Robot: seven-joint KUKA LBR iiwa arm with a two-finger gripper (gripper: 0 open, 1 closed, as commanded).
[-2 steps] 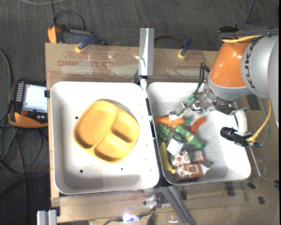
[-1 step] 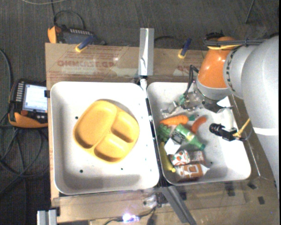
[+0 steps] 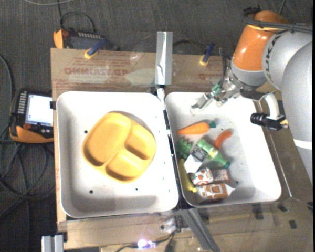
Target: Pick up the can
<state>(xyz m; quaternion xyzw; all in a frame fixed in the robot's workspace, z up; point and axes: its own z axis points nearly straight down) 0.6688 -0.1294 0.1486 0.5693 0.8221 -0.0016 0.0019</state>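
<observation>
In the right bin (image 3: 262,156), a red and white can-like item (image 3: 204,176) lies near the front, in a cluster of toy food. It touches a second red and white pack (image 3: 216,191) in front of it. My gripper (image 3: 210,97) hangs over the bin's far left corner, well behind the cluster and apart from it. Nothing shows in its grasp. The arm's orange band (image 3: 252,46) is above and to the right of the gripper.
Around the can lie a green bottle (image 3: 207,151), an orange carrot (image 3: 194,128), a small orange pepper (image 3: 223,137) and a yellow banana (image 3: 185,181). The left bin (image 3: 73,193) holds a yellow divided plate (image 3: 121,146). A handheld device (image 3: 34,114) lies left of the bench.
</observation>
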